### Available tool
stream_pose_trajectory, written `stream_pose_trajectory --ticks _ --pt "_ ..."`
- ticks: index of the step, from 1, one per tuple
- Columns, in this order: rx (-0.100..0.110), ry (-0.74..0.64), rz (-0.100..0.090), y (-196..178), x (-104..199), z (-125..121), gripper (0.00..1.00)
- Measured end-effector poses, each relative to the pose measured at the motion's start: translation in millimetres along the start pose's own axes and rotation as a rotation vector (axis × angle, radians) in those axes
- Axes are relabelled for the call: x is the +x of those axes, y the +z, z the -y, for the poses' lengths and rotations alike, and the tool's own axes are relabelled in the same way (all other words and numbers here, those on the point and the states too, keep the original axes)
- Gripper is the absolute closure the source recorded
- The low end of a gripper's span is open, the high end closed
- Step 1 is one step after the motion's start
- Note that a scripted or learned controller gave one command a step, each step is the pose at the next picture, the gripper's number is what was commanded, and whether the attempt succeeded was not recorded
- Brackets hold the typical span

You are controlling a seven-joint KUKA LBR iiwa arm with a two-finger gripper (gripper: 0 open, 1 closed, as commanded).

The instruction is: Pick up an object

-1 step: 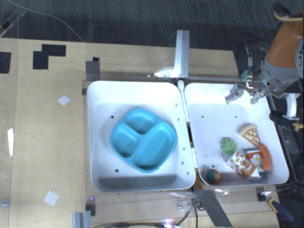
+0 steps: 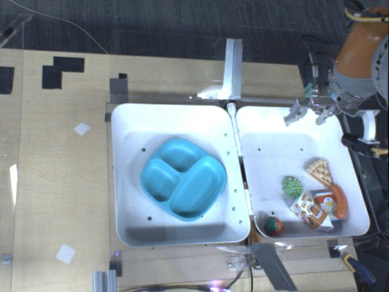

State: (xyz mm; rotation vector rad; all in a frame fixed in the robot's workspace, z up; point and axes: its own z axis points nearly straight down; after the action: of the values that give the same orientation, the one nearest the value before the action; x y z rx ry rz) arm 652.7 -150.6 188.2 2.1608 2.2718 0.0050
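- The end effector (image 2: pixel 310 112) hung over the far edge of the right bin (image 2: pixel 267 163), toward that bin's far right corner, with its two fingers spread apart and nothing between them.
- Every loose object in the right bin lay toward the near edge, so any pick would have called for a move from the far edge toward the near one, with little sideways shift.
- The waffle-patterned wedge (image 2: pixel 320 171) sat nearest the end effector, close to the right wall and roughly midway between the far and near edges.
- The green bumpy ball (image 2: pixel 292 187) lay just left of the wedge and a little nearer, apart from its neighbours, which I judged made it the easiest to close on.
- The printed packet (image 2: pixel 313 210) and the orange sausage-shaped toy (image 2: pixel 338 201) crowded together at the near right corner, touching or nearly so; the sausage's long axis ran roughly far to near.
- A small round multicoloured ball (image 2: pixel 272 225) rested against the near left corner, farthest from the end effector.
- The left bin (image 2: pixel 127 163) held a blue divided dish (image 2: pixel 183 178) near its middle, well apart from the end effector.
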Motion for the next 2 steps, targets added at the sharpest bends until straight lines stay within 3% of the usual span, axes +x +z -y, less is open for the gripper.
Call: stream_pose_trajectory --ticks 1,2 --pt "0.001 -0.032 -0.001 85 -43 78 0.00" --pt "0.002 -0.159 -0.001 71 -45 87 0.00"
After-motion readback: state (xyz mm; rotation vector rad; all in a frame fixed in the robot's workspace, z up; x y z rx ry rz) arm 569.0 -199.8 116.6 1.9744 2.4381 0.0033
